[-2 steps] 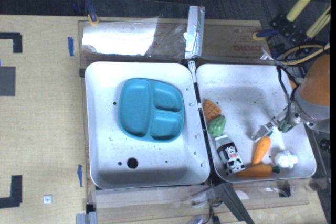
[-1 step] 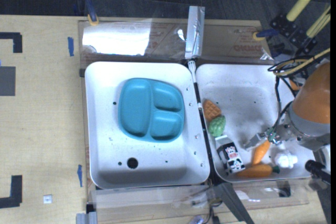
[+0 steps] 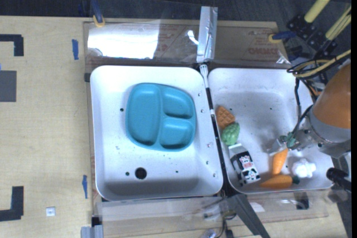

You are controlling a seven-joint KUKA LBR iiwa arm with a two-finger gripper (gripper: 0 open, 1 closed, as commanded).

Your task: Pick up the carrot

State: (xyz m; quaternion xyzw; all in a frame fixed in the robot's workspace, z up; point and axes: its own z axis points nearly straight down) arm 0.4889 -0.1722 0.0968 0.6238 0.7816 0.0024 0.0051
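Observation:
The carrot (image 3: 277,181) lies along the front wall of the right bin (image 3: 251,92). It is long and orange, with a green stub at its right end. A shorter orange piece (image 3: 279,161) stands slanted just above it. My gripper (image 3: 290,141) hangs over the right side of that bin, its tip right at the upper end of the shorter orange piece. The wrist hides its fingertips. Nothing shows clearly between them.
The right bin also holds a waffle-like orange piece (image 3: 225,115), a green lump (image 3: 230,132), a small milk carton (image 3: 244,166) and a white object (image 3: 304,168) beside the carrot. A blue divided plate (image 3: 160,115) sits in the left bin (image 3: 106,136). Cables hang at the upper right.

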